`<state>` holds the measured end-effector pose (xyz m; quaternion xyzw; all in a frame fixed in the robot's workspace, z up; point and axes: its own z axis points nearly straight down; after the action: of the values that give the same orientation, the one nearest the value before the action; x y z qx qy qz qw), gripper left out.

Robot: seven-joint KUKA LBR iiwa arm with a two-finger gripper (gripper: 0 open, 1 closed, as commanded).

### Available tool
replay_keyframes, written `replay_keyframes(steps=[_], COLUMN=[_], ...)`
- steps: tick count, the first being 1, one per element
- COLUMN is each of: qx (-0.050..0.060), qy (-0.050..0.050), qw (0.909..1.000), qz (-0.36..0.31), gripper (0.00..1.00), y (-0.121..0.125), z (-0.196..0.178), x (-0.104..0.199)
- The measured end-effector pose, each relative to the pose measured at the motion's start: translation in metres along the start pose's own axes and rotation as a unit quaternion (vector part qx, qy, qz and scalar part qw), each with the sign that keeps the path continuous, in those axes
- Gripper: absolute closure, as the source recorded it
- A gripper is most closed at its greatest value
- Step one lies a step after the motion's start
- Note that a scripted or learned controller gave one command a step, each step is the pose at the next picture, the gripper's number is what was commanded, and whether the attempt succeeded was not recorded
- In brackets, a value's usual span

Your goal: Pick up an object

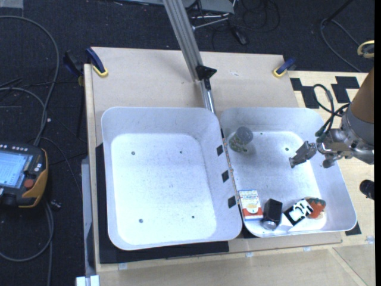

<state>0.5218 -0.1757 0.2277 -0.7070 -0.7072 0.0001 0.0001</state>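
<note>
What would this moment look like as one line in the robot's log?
end effector: above right bin, nothing held | grey cup: at back | small carton, black box: at front

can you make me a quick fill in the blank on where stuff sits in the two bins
1. The grey cup sits in the ____ bin, near the divider.
2. The gripper hangs over the ____ bin.
3. The small carton, the black object and the black-and-white item lie along that bin's ____ edge.

Missing words: right; right; near (front)
</note>
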Motion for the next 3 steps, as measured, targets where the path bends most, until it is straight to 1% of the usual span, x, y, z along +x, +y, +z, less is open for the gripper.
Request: replay_keyframes(steps=[2, 3], qx=[0.000, -0.002], qy=[0.000, -0.001], qw=[1.0000, 1.0000], qz=[0.000, 0.000], gripper=[0.00, 0.00], y=[0.000, -0.001], z=[0.000, 0.138], x=[0.000, 0.035])
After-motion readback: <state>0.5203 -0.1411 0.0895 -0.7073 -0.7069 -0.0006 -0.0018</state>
